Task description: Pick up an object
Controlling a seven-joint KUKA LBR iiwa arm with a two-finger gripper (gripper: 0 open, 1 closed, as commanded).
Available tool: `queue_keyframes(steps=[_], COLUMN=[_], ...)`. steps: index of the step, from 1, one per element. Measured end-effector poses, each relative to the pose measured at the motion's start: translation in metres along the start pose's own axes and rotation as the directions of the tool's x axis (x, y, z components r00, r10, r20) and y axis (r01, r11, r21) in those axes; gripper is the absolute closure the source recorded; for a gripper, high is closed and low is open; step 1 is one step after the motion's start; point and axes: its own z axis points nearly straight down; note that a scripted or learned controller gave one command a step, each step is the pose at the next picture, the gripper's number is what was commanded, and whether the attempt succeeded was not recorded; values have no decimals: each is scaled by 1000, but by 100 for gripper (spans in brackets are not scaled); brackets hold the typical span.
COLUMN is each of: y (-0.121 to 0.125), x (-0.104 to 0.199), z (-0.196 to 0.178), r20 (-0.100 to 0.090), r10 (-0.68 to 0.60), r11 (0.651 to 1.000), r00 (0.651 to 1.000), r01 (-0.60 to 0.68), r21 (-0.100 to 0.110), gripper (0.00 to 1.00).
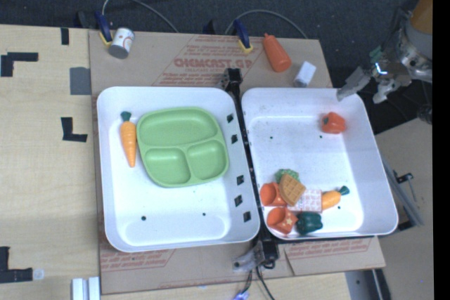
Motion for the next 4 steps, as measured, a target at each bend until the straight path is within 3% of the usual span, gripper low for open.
queue_keyframes(steps=[1,2,3,4], y=[-126,-65,0,39], x=[-4,0,-4,-2], z=[66,178,178,179], r20=[-1,3,3,-3], r10=[2,-1,-1,-1], r11=[1000,1000,1000,1000], r00=[1000,1000,1000,1000], r01=[-2,1,1,1], r21=[2,-9,-8,2], gripper=[0,0,0,0])
